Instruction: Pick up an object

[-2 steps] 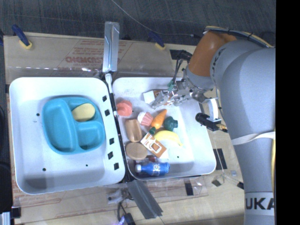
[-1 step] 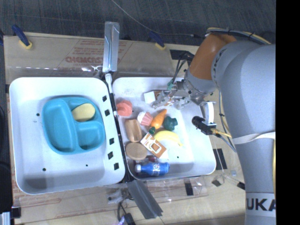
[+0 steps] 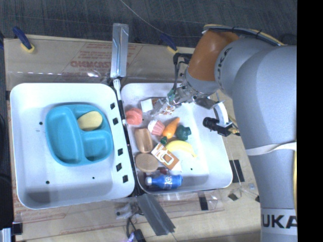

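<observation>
The arm [image 3: 262, 100] is thick and rounded, with a smooth pale grey shell. A white seam line runs across it where two sections join. Above the pincer [image 3: 171, 99] sits a glossy orange band [image 3: 207, 57]. Low on the arm, far from the pincer, large black letters read "UKA" (the rest is cut off). A small black fitting [image 3: 214, 125] with a white bracket sticks out beside the wrist.
</observation>
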Tool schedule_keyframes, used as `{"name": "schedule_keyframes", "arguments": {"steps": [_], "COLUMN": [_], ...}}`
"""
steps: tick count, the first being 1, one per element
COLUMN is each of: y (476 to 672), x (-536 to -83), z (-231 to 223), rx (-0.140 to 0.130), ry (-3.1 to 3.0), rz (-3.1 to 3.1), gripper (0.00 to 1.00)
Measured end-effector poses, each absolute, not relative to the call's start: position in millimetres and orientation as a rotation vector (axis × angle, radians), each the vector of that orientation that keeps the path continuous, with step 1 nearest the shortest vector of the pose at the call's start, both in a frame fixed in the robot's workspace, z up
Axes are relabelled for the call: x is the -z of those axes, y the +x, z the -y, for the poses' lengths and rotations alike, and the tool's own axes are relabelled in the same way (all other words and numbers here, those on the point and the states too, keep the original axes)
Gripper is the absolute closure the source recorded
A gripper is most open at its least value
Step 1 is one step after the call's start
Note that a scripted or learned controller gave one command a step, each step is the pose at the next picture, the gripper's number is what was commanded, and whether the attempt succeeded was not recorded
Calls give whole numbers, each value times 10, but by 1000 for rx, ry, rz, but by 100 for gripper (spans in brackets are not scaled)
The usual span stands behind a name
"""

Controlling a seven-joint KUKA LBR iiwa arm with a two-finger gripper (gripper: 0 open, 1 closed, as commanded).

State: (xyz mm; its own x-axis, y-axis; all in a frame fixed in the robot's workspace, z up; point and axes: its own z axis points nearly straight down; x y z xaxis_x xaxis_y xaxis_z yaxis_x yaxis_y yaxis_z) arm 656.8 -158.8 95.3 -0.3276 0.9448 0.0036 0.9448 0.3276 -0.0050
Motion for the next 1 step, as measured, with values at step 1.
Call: {"name": "schedule_keyframes", "arguments": {"steps": [1], "y": [6551], "x": [-1037], "z": [1612], "rx": [-14], "ry": [-1812], "rz": [2553], "gripper": [100]}}
